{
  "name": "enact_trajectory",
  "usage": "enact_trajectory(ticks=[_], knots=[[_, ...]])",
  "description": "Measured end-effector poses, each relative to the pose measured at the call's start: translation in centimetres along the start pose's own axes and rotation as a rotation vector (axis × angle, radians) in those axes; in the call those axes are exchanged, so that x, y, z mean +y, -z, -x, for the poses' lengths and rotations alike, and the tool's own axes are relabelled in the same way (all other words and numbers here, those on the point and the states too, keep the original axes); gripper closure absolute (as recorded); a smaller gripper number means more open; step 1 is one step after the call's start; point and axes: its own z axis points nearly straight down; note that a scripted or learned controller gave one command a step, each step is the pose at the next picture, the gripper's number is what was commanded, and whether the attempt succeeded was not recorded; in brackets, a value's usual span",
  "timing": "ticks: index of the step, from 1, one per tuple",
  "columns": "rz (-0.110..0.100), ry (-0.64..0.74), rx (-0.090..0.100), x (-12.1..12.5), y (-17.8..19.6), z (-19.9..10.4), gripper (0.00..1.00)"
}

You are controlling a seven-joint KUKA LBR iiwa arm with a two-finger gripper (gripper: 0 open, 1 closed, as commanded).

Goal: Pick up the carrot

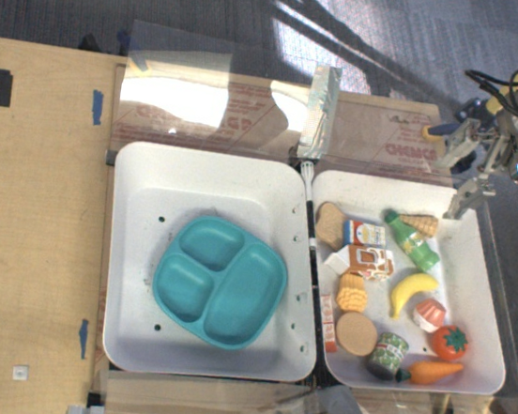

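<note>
Carrot (pixel 434 371), small and orange, lies near the front edge of the right bin (pixel 496 308), just below the tomato (pixel 450 341) and beside a dark green can (pixel 389 353). It looks like a light, rigid plastic toy with a smooth skin that could slip; the thicker middle seems the safest place to pinch it, across its width. Far behind the tomato, the gripper (pixel 470 187) hangs over the bin's back rim, wrist cluttered with cables. Whether its parts are spread or pressed together cannot be told.
</note>
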Motion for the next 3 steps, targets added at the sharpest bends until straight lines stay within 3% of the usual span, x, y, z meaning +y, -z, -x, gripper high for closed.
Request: enact_trajectory(ticks=[1, 2, 3], knots=[[0.005, 0.186, 0.010, 4.5, -12.5, -5.4, 0.00], [0.003, 0.353, 0.002, 9.8, -9.5, -12.9, 0.00], [0.004, 0.335, 0.003, 13.1, -9.6, -14.0, 0.00]])
